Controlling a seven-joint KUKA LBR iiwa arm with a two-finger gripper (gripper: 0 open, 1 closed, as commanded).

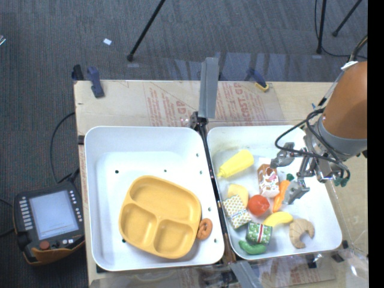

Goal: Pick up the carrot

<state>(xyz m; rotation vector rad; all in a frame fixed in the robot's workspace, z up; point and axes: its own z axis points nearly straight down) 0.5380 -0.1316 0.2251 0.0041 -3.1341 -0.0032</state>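
Right now, carrot (281, 195) just beside fingers (292, 180), right bin (327, 218)

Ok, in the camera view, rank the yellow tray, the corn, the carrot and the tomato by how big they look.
Largest to smallest:
1. Yellow tray, by far.
2. Corn.
3. Carrot and tomato: too close to rank. The carrot is longer but thin, the tomato rounder, and the pincer crowds the carrot's top end.
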